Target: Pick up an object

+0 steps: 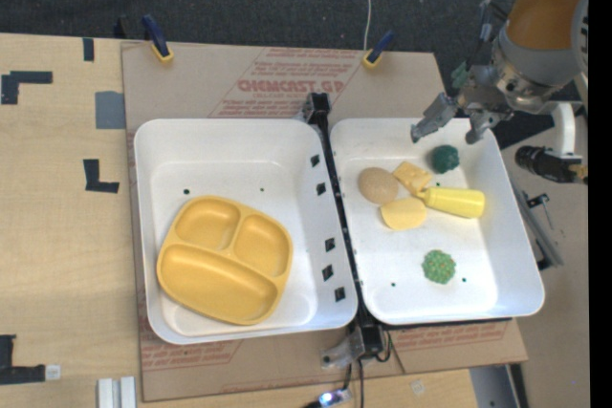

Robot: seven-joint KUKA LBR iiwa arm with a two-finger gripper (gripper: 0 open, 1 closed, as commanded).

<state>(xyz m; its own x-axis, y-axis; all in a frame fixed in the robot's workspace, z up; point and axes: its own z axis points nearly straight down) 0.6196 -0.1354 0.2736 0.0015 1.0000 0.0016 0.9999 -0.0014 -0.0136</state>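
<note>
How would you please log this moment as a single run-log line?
phase: approach | gripper: open, above right bin far edge | nearest: dark green ball | held: nothing | left bin: yellow divided plate

Two bins sit side by side on a board (277, 86) that lies on the worktop (57, 205). The left bin (153, 148) holds a divided plate (225, 258) toward its near left corner. In the right bin (507, 244), a round ball (443, 158) lies near the far right corner. In front of it a cluster rests together: a rounded lump (377, 185) on the left, a wedge (411, 175) beside it, a flat disc (404, 214) in front, a bottle-shaped piece (455, 201) on the right. A bumpy ball (439, 267) sits apart, nearer the front. The claw (451, 122) hangs over the far right corner.
</note>
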